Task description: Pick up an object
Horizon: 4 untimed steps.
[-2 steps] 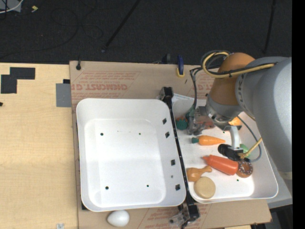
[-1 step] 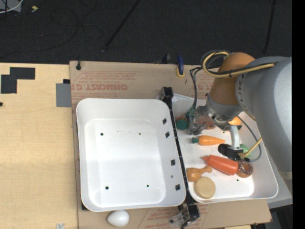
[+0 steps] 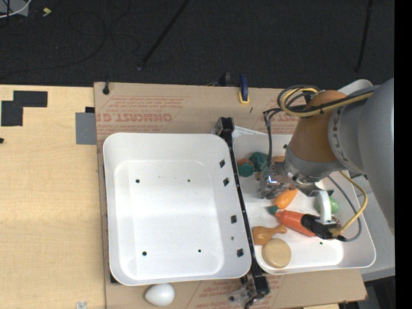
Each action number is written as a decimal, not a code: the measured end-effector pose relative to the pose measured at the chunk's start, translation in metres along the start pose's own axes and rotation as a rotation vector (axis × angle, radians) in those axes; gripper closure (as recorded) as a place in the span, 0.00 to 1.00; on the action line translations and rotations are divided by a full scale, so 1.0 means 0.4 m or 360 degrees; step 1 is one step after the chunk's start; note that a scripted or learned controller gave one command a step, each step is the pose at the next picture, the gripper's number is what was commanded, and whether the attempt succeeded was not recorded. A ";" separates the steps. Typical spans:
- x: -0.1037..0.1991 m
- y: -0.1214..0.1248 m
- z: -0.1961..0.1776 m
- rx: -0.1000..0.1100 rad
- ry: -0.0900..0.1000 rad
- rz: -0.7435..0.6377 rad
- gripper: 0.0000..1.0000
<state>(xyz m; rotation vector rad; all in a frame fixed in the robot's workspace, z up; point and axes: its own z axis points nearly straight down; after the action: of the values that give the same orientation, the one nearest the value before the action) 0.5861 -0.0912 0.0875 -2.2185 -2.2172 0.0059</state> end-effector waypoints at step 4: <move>-0.054 -0.045 0.000 -0.0003 0.0003 -0.0005 0.00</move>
<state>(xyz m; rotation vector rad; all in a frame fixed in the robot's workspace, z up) 0.5680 -0.1130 0.0877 -2.2153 -2.2206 0.0015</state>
